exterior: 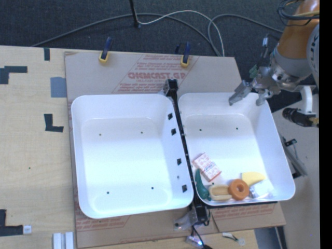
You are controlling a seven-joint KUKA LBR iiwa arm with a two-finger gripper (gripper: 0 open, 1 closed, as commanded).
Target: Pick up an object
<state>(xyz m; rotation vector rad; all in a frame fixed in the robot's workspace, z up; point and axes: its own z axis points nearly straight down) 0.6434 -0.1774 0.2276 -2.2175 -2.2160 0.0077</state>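
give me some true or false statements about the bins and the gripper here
1. The gripper hangs over the right bin's far edge. True.
2. The gripper holds the orange ring. False: the ring lies in the right bin's near corner, apart from the gripper.
3. The items are piled in the left bin. False: they lie in the right bin.
4. A small red and white packet lies in the right bin. True.
5. A yellow piece lies beside the orange ring. True.
6. The gripper's fingers are shut. False: they are spread open.
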